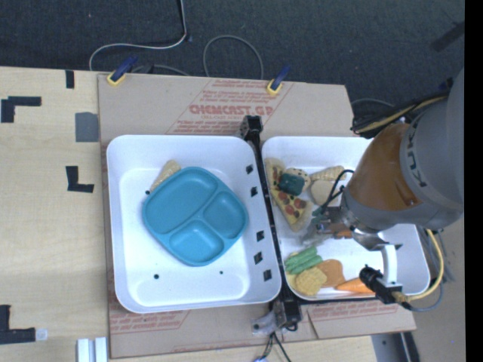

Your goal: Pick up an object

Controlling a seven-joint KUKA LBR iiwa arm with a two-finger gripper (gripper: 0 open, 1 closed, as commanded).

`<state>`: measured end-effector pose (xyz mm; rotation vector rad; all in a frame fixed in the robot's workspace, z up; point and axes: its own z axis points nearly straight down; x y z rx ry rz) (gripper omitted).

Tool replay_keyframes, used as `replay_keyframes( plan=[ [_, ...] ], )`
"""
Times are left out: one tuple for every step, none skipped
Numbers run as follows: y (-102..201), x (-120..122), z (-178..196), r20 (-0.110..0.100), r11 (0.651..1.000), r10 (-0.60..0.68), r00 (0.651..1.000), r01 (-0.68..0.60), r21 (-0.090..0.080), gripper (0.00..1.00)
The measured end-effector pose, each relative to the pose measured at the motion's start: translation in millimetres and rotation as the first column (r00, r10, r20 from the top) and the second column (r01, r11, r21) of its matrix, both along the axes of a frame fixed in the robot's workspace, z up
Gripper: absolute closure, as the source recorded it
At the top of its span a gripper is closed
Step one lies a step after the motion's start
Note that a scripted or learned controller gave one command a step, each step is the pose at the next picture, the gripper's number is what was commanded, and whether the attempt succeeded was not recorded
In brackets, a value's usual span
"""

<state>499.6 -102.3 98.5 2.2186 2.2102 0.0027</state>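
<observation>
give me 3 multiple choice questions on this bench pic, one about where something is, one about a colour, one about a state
1. Where does the divided plate lie?
A. in the left bin
B. in the right bin
C. on the cardboard outside both bins

2. What colour is that plate?
A. red
B. blue
C. yellow

3. How does the arm stand over the bins?
A. parked over the left bin
B. pulled back off the bench
C. reaching down into the right bin

Answers:
1. A: the plate rests on the floor of the left bin, left of the divider.
2. B: its whole surface, three compartments, is light blue.
3. C: the arm hangs over the right bin, with the tool down among the toy foods beside the pizza slice; the green beans and carrot lie nearer the front edge.
</observation>
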Motion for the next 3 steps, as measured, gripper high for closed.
replay_keyframes(
  plan=[
    [0.7,-0.4,-0.9,-0.001,1.000,0.001,1.000,-0.001,0.001,0.00],
    [-5.2,75.5,-12.4,-0.006,1.000,0.006,1.000,-0.006,0.005,0.00],
    [3.7,126.6,-12.6,-0.007,1.000,0.006,1.000,-0.006,0.004,0.00]
  ],
)
